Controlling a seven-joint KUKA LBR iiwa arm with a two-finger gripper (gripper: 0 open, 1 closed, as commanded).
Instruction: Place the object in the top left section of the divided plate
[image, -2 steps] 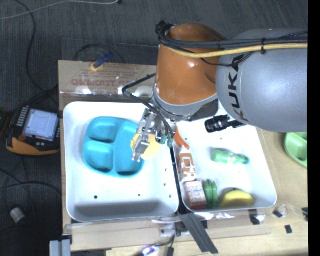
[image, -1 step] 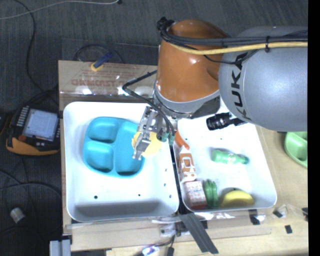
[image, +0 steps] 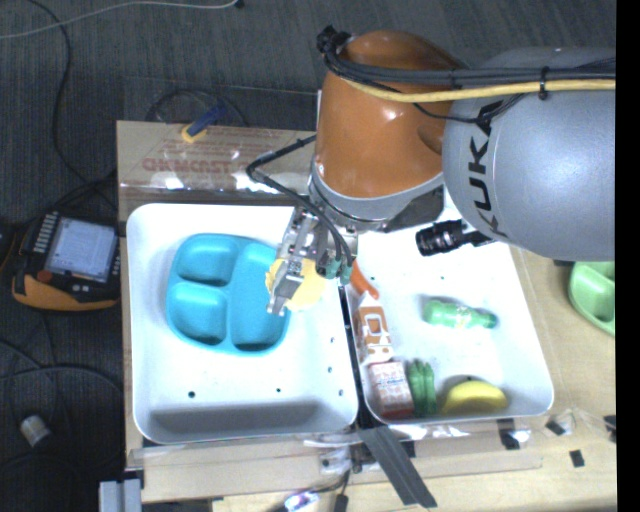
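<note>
A blue divided plate (image: 222, 292) lies in the left bin (image: 240, 405), toward its back. My gripper (image: 292, 282) hangs over the plate's right edge, under the orange band of the arm. A pale yellow object (image: 308, 287) sits between the metal fingers (image: 281, 297), and the gripper is shut on it. Most of the object is hidden by the fingers. It hovers beside the plate's right-hand sections, near the wall between the two bins.
The right bin (image: 520, 330) holds a green bottle (image: 458, 316), a banana (image: 474, 397), a green item (image: 422, 384) and an orange-labelled package (image: 375, 345) along its left wall. A handheld device (image: 70, 257) lies left of the bench. Cardboard (image: 200, 160) lies behind the bins.
</note>
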